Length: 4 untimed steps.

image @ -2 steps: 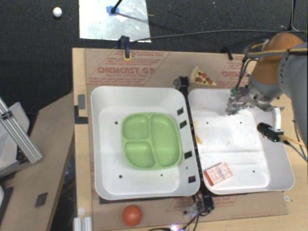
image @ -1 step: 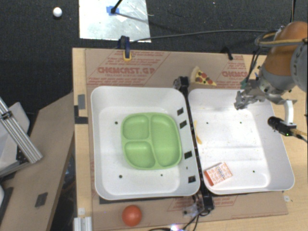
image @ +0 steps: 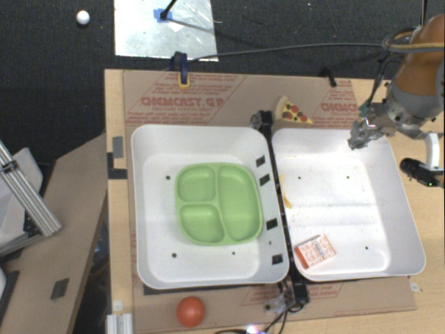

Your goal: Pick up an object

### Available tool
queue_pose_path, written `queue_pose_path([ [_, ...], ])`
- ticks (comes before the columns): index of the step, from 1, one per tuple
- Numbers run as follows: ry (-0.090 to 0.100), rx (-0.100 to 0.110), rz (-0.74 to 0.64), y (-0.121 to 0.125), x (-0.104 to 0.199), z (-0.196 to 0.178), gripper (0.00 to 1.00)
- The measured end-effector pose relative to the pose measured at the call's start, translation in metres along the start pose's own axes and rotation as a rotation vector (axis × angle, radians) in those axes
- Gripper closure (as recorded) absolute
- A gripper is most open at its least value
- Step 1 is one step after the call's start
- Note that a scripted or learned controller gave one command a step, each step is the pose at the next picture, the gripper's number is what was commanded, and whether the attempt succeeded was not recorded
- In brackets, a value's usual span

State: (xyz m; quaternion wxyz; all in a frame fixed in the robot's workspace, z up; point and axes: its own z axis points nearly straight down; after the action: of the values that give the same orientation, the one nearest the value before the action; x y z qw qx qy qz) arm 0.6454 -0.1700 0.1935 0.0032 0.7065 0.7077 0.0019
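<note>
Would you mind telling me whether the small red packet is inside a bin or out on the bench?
Inside. The red packet lies flat on the floor of the right bin, near its front-left corner.

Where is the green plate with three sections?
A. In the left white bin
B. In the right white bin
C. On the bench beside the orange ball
A. The green three-section plastic plate lies flat in the middle of the left shallow white bin; the right shallow white bin holds a small red-and-white packet.
</note>
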Motion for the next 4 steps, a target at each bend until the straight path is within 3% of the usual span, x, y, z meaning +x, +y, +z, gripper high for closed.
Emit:
queue_pose_path([
  [1,0.0,-0.001,-0.003,0.002,0.0,-0.055,1.0],
  [4,0.004,0.005,-0.008,0.002,0.165,-0.054,1.0],
])
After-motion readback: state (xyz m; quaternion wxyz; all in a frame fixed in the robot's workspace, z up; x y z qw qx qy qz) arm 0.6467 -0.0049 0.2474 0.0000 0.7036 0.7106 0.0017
